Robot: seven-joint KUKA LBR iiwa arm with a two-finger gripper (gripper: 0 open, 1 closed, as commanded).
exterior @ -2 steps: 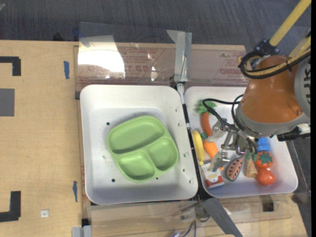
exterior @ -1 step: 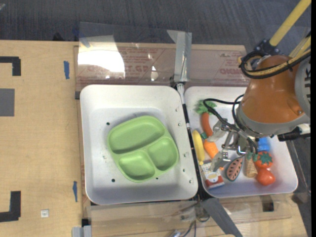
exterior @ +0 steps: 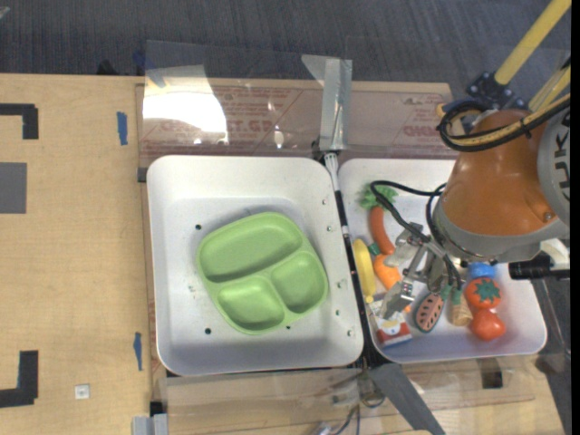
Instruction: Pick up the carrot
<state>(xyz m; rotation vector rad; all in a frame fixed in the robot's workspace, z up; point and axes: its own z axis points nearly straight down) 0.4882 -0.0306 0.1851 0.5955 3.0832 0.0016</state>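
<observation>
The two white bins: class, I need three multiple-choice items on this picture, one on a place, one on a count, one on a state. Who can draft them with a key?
1. Where does the carrot lie?
A. in the left bin
B. in the right bin
C. on the bench outside the bins

2. How many compartments has the green plate?
A. two
B. three
C. five

3. How does the green plate sit?
A. flat, open side up
B. upside down
C. propped on its edge

Key: 1 B, the carrot is among the toy foods in the right bin, beside the pincer. 2 B, one long section and two smaller ones show. 3 A, its hollows face the camera in the left bin.
</observation>
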